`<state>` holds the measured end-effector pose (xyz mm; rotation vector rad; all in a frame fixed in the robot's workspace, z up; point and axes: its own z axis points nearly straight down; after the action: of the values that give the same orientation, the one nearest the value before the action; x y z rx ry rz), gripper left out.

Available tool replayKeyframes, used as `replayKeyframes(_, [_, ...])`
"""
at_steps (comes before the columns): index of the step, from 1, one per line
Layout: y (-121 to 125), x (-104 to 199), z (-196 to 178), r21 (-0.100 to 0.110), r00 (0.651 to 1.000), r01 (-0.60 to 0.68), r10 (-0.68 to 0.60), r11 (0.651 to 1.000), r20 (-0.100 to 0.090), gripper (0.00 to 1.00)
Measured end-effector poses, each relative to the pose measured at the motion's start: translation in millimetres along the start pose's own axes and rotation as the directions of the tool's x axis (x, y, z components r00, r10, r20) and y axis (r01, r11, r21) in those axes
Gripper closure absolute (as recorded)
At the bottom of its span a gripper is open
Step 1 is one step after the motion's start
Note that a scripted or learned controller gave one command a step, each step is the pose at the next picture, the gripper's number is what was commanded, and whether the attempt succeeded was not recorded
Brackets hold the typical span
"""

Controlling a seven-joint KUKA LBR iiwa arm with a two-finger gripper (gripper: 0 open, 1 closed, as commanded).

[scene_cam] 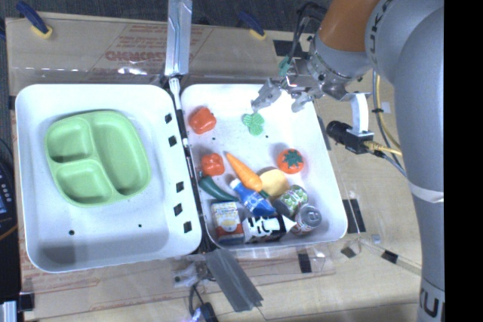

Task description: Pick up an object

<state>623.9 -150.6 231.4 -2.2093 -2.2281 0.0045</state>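
Tabletop (377,253): two white bins side by side. Left bin (30,162): 1 green divided tray (94,154). Right bin (317,139): toy food, mostly piled at near end. Gripper (285,96) hovers over far end, jaws spread wide, nothing between.
Nearest item: 1 small green toy (254,122), just below jaws, lying apart. Judged light, rigid plastic, slightly slippery; pinch across narrow middle.
Others: 1 carrot (243,171), 1 tomato (290,160), 2 red-orange peppers (201,119), 2 cans (308,218).
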Motion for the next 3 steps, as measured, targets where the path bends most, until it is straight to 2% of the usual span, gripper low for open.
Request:
replayKeyframes(1, [-37.4,33.0,105.9,0.0,0.879,0.478,-0.478,0.879,0.0,0.0])
replayKeyframes(2, [-84.2,29.7,136.8,-0.01,0.837,0.547,-0.547,0.837,0.009,0.0])
replayKeyframes(3, [-83.1,29.6,126.1,-0.011,0.835,0.551,-0.551,0.835,0.01,1.0])
